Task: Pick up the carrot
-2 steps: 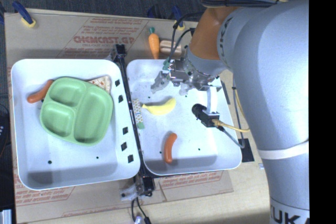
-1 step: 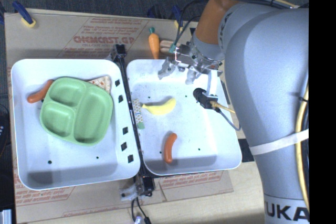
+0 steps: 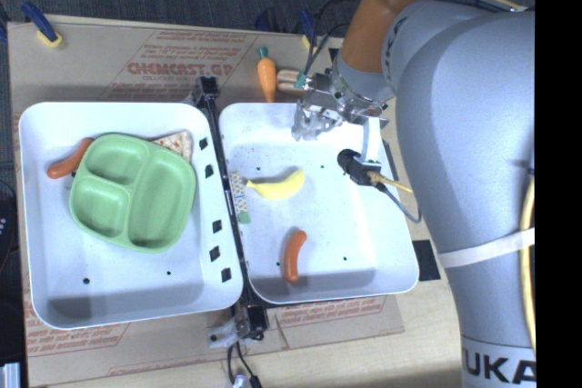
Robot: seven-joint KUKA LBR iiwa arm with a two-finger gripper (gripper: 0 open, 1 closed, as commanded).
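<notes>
**Fingers near the carrot, nothing gripped**

The gripper (image 3: 314,124) hangs at the far edge of the right bin (image 3: 391,273), its fingers slightly apart with nothing between them. The carrot (image 3: 265,76) lies just beyond and to their left, outside the bin on the cardboard. Closing here would likely catch the rim or bare plastic; the banana (image 3: 278,186) lies on their near side.

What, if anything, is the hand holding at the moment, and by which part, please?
Nothing: the hand hangs over the right bin's far edge with no object between its fingers, and the carrot lies apart outside it.
</notes>
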